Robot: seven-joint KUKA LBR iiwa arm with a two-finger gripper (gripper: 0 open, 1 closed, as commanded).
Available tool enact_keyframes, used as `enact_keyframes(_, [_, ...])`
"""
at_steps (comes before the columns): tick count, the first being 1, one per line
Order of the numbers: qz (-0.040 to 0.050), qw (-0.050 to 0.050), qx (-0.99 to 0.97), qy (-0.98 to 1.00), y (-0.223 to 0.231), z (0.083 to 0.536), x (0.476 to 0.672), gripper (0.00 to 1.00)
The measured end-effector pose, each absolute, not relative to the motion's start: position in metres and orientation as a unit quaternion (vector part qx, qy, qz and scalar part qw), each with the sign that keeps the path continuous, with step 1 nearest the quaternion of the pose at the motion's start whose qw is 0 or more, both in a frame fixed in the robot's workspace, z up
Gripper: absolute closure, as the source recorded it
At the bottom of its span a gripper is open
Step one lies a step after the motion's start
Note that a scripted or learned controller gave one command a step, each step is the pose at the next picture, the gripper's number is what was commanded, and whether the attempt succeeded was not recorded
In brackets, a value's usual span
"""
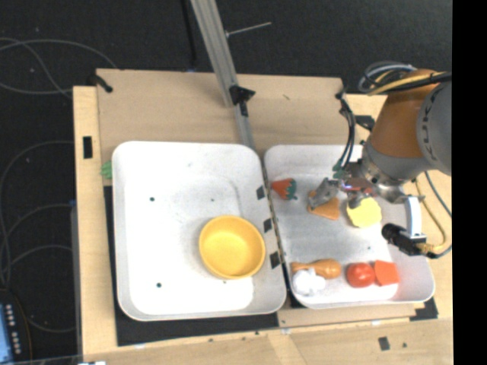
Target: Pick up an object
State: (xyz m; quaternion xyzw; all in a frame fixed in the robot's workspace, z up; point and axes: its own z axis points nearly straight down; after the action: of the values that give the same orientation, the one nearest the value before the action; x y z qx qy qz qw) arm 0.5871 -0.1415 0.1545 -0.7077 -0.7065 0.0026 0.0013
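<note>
The claw hangs low in the right bin; I cannot tell how it is set. An orange wedge lies touching it, a yellow piece just right.

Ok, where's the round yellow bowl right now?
The round yellow bowl sits in the left white bin, toward its near right corner, beside the divide between bins.

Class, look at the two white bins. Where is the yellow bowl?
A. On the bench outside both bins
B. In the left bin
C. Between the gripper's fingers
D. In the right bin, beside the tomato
B: the yellow bowl sits inside the left bin, near the wall it shares with the right bin.
</note>
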Motion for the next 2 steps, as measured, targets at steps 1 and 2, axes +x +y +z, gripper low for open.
enact_keyframes(1, [0.0022,0.0,-0.708,-0.706,-0.143,0.102,0.586,0.0])
enact_keyframes(2, [-0.001,-0.002,-0.71,-0.704,-0.144,0.116,0.588,1.0])
